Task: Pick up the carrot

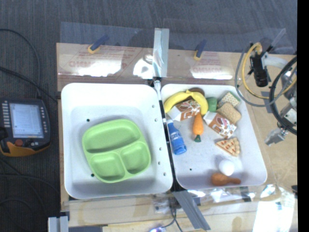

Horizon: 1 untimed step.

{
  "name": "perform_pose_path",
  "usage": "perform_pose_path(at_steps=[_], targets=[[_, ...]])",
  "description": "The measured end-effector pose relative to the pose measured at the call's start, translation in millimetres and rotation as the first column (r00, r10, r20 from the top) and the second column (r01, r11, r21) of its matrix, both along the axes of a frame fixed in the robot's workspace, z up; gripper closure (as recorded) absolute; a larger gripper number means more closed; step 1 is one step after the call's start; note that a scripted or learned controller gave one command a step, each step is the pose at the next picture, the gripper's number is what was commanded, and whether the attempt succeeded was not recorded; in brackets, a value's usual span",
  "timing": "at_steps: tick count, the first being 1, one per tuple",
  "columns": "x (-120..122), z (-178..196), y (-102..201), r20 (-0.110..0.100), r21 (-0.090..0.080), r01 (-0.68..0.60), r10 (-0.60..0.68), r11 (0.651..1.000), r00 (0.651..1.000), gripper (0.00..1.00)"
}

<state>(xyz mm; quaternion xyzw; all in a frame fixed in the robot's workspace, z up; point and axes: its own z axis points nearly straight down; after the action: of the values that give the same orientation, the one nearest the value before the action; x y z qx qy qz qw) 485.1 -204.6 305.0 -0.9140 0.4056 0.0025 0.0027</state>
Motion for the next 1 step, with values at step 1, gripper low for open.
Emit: perform_pose_path(at_steps=[1], targets=[[24.3, 13.3, -5.9, 0.002, -0.001, -0.295, 0.295, 0.956, 0.956, 1.0]])
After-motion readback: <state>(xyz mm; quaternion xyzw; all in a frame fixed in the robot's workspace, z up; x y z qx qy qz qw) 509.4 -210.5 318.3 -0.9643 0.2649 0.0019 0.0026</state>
